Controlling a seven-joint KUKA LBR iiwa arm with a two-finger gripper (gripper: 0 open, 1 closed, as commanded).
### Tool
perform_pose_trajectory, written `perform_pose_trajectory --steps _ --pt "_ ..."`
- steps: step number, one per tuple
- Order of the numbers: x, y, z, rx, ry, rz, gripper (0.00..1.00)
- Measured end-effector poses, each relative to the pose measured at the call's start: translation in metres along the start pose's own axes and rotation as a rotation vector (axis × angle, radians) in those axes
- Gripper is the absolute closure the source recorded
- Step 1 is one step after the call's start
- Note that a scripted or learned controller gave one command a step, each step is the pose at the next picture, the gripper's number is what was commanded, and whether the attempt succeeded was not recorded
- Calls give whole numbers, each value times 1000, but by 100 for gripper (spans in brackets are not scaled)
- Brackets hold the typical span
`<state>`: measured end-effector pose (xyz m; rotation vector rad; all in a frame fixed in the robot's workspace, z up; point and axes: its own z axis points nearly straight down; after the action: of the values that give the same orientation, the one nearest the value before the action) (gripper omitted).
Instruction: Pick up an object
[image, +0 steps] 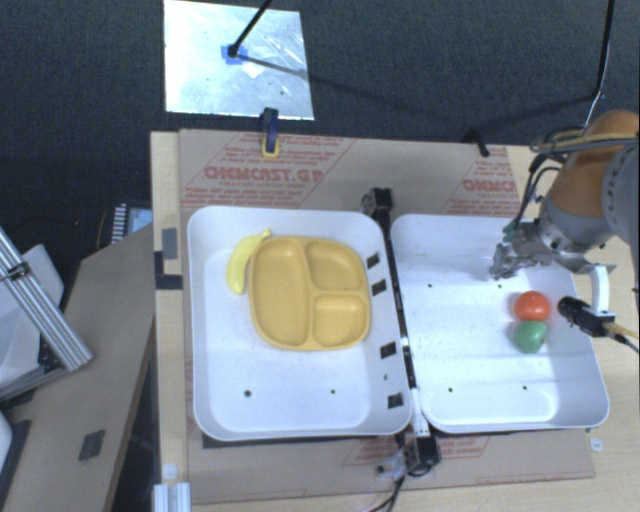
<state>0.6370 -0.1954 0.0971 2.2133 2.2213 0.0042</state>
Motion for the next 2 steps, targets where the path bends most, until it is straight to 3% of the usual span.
perform_pose_trajectory --steps 2 --pt "-5 5 -114 0 0 0 100"
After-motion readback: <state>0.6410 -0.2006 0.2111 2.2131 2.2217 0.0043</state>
